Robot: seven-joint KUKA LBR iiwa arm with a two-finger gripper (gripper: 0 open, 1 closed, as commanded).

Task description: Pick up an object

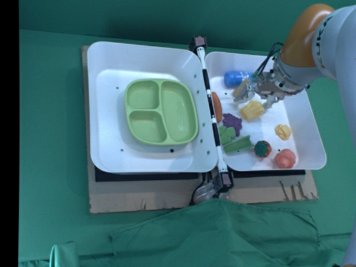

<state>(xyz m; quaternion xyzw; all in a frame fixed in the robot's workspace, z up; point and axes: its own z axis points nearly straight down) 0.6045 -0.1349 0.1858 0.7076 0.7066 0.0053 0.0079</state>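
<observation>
My gripper (pixel 255 95) hangs over the upper middle of the right bin (pixel 305 111), with its fingers spread open and nothing between them. Just below it lies a yellow corn piece (pixel 251 110), close to the fingertips; whether they touch it I cannot tell. A blue object (pixel 235 78) lies just left of the gripper, near the bin's far wall.
The right bin also holds an orange-red carrot (pixel 216 105), purple grapes (pixel 232 121), green broccoli (pixel 226 133), a green stalk (pixel 238 144), a red-green fruit (pixel 262 148), a yellow pepper (pixel 282 131) and an orange fruit (pixel 285 158). A green divided plate (pixel 161 112) sits in the left bin (pixel 108 65).
</observation>
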